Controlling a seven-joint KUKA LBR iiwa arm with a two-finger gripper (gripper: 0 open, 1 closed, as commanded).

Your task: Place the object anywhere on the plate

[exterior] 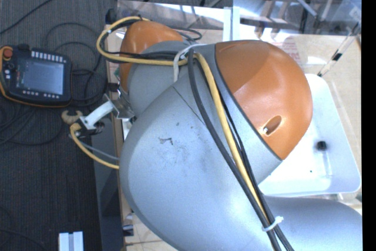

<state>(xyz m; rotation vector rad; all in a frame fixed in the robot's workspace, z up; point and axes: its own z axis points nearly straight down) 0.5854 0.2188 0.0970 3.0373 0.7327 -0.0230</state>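
One overhead camera looks down slantwise, the arm (very near) blocking the bench.

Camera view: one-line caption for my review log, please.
Grey arm with orange band blocks most of the white bin; teach pendant lies on the floor.

A small black object, rounded and too small to make out in shape or material, lies on the bare floor of the shallow white bin at the right of the camera view. It sits alone on the pale surface, in the part of the bin nearer the camera. It is just right of the edge of the orange-capped grey arm joint and apart from it.
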